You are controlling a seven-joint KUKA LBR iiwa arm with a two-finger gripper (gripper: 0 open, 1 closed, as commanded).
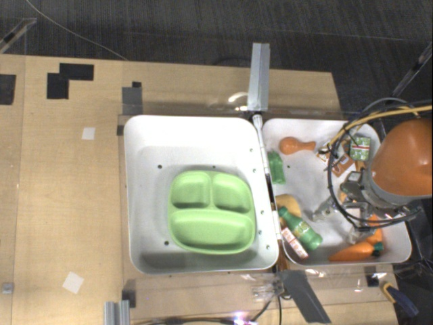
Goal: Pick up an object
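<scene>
Far to my left, green divided tray [211, 211] lies in left bin [145, 181]. Nearer my pincer [357, 217], in right bin [298, 131]: green bottle [300, 228] just left, orange carrot [353, 251] just below it. Pincer state: cannot tell, wrist and cables hide it.

My arm [404, 160] is grey with an orange band. Both bins [145, 181] are white; one holds a light green tray [211, 212], the other a green bottle [300, 227] and an orange carrot [355, 252]. The counter [61, 202] is tan
</scene>
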